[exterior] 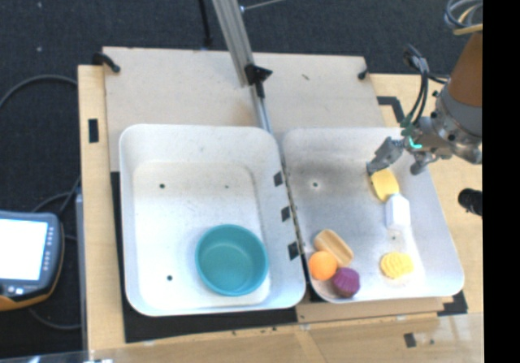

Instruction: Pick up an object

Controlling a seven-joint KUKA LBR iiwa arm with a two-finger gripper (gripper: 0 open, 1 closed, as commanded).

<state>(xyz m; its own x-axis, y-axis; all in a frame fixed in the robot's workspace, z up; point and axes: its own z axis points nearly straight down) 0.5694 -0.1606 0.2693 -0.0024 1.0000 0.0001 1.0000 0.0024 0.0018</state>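
Yellow block (384, 184) just below end effector (401, 157)

The grey arm (463, 85) reaches in from the right, orange band above the wrist, its gripper (402, 157) tilted down and leftward with the jaws spread apart

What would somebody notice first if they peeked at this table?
Probably the round teal bowl, sitting alone at the near side of the left white bin. Next, the little colourful cluster in the right white bin: an orange ball beside a purple ball and a tan bread-like block at the near left corner. The robot's end effector hangs just over a yellow block further back.
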